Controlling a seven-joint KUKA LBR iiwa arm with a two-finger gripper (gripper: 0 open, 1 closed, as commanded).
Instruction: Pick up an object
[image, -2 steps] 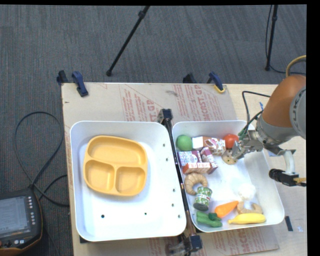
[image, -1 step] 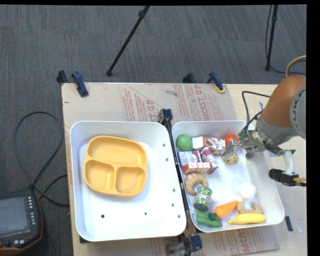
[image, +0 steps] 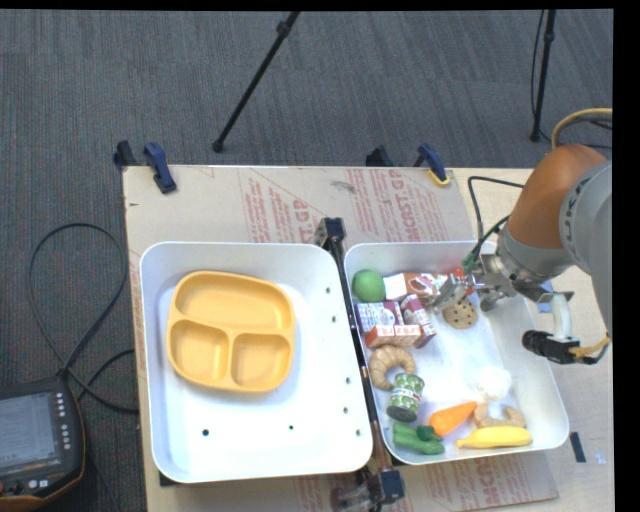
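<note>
Reaching into the right bin, the claw risks a miss: crowded toys could deflect it or jam together. Whether it is spread or pinching, I cannot tell. The brown dice lies just beside it at six o'clock.

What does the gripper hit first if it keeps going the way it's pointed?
Likely the small packet at the top of the right bin; the gripper points left toward it, with the die-like cube just below. Height is unclear.
</note>
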